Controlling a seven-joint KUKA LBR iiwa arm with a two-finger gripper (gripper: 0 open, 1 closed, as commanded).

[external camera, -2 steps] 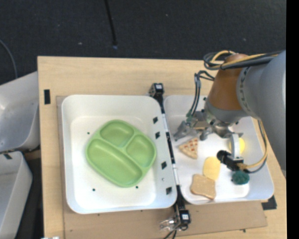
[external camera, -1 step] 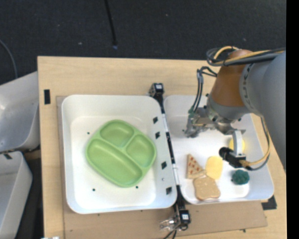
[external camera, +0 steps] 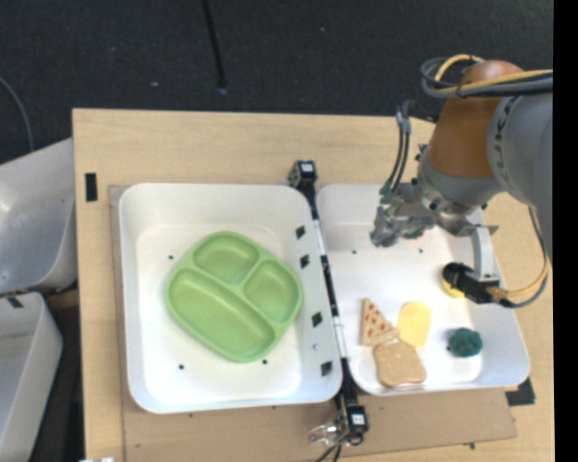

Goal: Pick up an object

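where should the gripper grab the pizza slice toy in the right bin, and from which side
Judging from this view, come straight down on the pizza slice and close across its narrow upper half, near the tip. It lies flat with its point toward the bin's far side, and its wide end sits close against the yellow piece and the toast slice, which would likely block a finger there. The gripper is above and apart.

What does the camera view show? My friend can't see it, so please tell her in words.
A grey and orange robot arm hangs its gripper over the right white bin, above a toy pizza slice, bread slice, yellow piece and broccoli. The left bin holds a green divided plate.
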